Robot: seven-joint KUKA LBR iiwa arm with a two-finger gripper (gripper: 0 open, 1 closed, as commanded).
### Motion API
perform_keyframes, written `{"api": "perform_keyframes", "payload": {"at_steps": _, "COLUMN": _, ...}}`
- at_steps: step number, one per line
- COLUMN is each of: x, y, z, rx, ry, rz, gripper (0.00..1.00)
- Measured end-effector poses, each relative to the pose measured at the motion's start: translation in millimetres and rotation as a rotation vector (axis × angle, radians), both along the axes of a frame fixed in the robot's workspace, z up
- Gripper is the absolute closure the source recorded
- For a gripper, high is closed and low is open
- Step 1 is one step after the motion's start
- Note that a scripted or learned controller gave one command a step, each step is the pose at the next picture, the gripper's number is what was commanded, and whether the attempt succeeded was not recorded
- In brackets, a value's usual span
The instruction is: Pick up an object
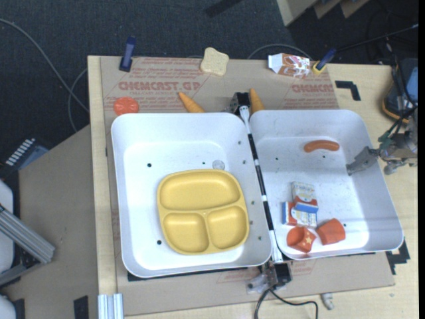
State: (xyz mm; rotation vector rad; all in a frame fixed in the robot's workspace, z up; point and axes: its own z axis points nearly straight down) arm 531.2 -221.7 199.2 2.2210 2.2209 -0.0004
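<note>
Gripper (362, 159) first: it hangs low at the right wall of the right bin (372, 198), and from where I stand I cannot tell whether it is open or closed; nothing is visibly held in it. Starting from the left, the left bin (133, 178) holds only a yellow divided plate (199, 211), lying flat and too broad to be an easy grab. Past the seam between the bins, the right one has the likely targets. A small carton (304, 205) lies near the middle, a red piece (301, 238) and an orange block (331, 232) sit just beside each other at the near rim, and a sausage (321, 146) lies alone near the far wall, closest to the gripper. My worry is the sausage. It is round and smooth, so a pinch off its centre could squirt it sideways or roll it against the wall. The cluster at the near rim is risky too, since closing on one piece could shove its neighbour or catch two at once. So close to the wall, the gripper could also scrape the bin on its way down.
</note>
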Motion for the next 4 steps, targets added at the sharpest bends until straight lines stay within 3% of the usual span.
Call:
{"api": "perform_keyframes", "payload": {"at_steps": 1, "x": 24, "y": 97, "z": 7, "rx": 0.002, "ry": -0.001, "rz": 0.002, "gripper": 0.00}}
{"api": "perform_keyframes", "payload": {"at_steps": 2, "x": -14, "y": 107, "z": -110, "rx": 0.001, "ry": 0.003, "rz": 0.000, "gripper": 0.00}}
{"api": "perform_keyframes", "payload": {"at_steps": 3, "x": -13, "y": 107, "z": -99, "rx": 0.000, "ry": -0.001, "rz": -0.001, "gripper": 1.00}}
{"api": "perform_keyframes", "payload": {"at_steps": 4, "x": -43, "y": 166, "z": 44, "rx": 0.001, "ry": -0.001, "rz": 0.001, "gripper": 1.00}}
